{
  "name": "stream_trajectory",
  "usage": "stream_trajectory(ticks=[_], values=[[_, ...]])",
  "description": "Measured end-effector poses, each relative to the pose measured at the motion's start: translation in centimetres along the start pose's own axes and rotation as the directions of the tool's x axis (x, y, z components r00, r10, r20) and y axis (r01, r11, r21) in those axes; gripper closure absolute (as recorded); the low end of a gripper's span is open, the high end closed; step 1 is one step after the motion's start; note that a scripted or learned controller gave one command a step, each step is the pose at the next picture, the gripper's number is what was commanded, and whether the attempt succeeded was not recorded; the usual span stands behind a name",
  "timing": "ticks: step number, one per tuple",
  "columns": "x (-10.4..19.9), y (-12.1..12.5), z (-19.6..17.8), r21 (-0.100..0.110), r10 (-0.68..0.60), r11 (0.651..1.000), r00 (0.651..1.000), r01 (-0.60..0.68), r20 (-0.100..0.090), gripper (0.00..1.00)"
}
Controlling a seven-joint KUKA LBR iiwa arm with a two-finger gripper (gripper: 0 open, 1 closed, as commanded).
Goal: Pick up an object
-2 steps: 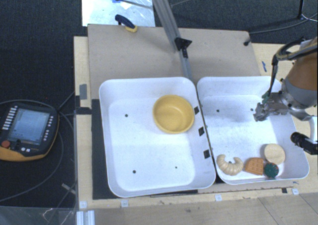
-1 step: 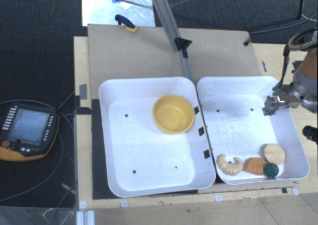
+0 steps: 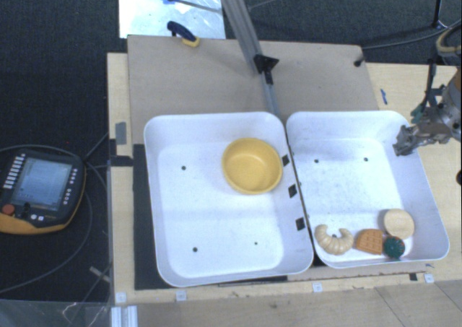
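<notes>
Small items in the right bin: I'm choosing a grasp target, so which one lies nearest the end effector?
The pale round disc, uppermost and rightmost of the cluster, lies nearest the end effector; the croissant-shaped piece, orange piece and green ball lie farther.

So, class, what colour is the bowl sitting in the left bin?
Yellow: the bowl shows plainly in the camera view, in the left bin.

Off-bench clutter as I see it from my feed.
A teach pendant (image 3: 40,190) lies on the dark carpet left of the bench — screen up, cable trailing. A tripod leg (image 3: 242,19) slants across the brown board (image 3: 216,76); a blue-and-yellow clamp (image 3: 182,32) sits at the board's far edge.
</notes>
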State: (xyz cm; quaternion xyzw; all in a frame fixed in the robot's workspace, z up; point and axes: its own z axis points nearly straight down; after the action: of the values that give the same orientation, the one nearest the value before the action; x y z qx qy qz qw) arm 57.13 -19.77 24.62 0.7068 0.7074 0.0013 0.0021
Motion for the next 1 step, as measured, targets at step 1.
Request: stream_trajectory(ticks=[1], values=[[5.21,1.57,1.21,0.004,-0.004,1.000,1.000,0.004,-0.002,1.00]])
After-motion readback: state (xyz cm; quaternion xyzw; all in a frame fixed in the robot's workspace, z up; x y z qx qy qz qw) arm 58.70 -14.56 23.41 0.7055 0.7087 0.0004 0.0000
